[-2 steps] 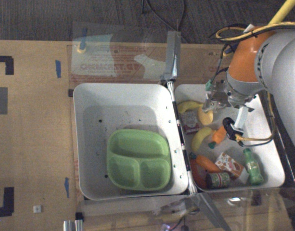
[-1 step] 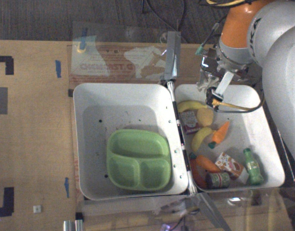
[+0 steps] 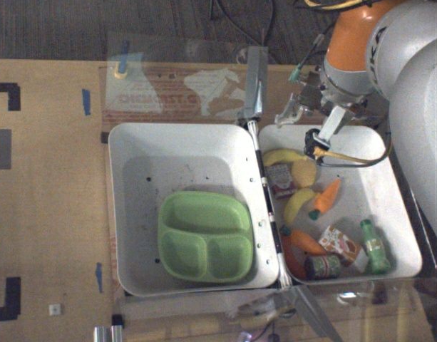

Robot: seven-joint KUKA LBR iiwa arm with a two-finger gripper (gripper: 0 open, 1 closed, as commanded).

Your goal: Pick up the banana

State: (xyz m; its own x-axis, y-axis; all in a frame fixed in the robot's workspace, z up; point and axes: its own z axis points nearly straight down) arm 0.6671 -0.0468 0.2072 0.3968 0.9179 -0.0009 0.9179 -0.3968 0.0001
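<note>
**Gripper to be lined up over the banana**
The banana (image 3: 278, 157) lies up and left of the carrot (image 3: 325, 198). The gripper (image 3: 296, 114) hangs farther up from the carrot, and whether it is open cannot be told. The descent is best centred across the banana's curve, on the side away from the carrot.

Legible text — none at all

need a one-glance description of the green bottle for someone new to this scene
Find the right bin, the one packed with small items. In its lower right corner of the view, the green bottle sits beside a small carton. It is the only bottle there, green all over.
</note>
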